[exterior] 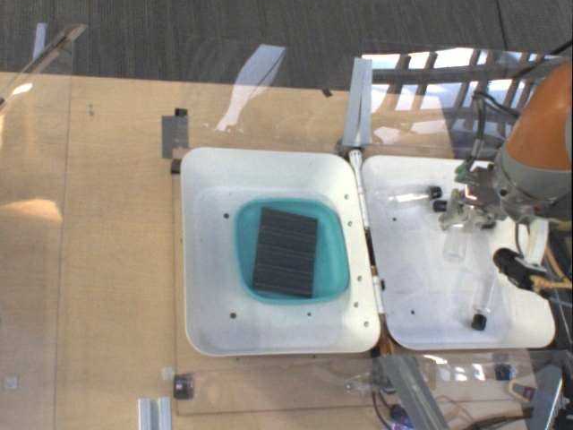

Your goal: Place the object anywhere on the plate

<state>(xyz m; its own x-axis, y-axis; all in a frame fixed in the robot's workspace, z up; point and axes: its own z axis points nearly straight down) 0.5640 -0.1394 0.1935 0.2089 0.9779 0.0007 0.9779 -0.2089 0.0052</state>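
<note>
The gripper (458,224) hangs over the upper middle of the right bin (412,316), below the grey wrist and orange band of the arm (546,133) that comes in from the right; its transparent parts blur against the white floor, so I cannot tell whether it is released or clenched, and nothing can be made out in its grasp. The object (286,253), a dark grey, flat rectangular block with fine ridges running across its top, lies on the plate (333,267), close to its middle and turned slightly off square. The plate is teal, smooth, a rounded square with a raised rim, and it sits in the centre of the left bin (210,321). Both bins are shallow, glossy white, with rounded corners, and stand side by side, touching along a narrow seam. No writing or label is readable anywhere. The bench (89,240) is pale wood under a reflective clear sheet; beyond its far edge lies dark ribbed flooring.
</note>
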